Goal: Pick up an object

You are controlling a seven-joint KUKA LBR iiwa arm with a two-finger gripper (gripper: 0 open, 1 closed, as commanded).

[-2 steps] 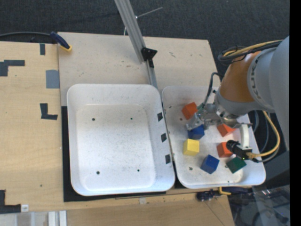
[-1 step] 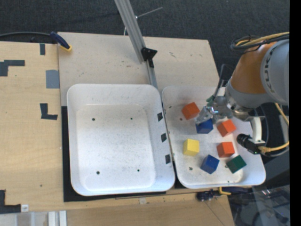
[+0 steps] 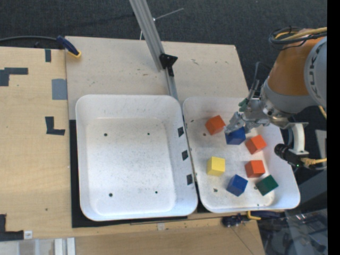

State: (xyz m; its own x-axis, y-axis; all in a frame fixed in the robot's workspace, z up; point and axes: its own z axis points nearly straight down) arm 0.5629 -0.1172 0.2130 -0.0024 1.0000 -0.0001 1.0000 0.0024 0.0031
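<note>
White plastic makes up both shallow bins on the wooden bench: the left bin (image 3: 127,158) and the right bin (image 3: 241,155), which carries all the blocks. Seen from the overhead camera, the grey arm with its orange band (image 3: 291,73) reaches in over the right bin's far right corner, and the gripper (image 3: 237,126) sits low over a blue block (image 3: 235,137) near the middle of that bin. Whether the tool has closed on that block or merely hovers at it cannot be told from this angle. An orange block (image 3: 215,125) lies just beside it toward the bin's left wall, and another orange block (image 3: 256,144) lies just beside it toward the right wall. Closer to the near edge sit a yellow block (image 3: 216,166), a third orange block (image 3: 255,168), a second blue block (image 3: 237,184) and a green block (image 3: 267,185), the last near the bin's near right corner. A metal rail (image 3: 151,28) runs down to the gap between the bins. As a judgement, the step in hand is the approach and grasp at the upper blue block. The next move probably calls for a firm squeeze on two opposite faces, then a straight lift, taking care not to nudge the two orange neighbours.
</note>
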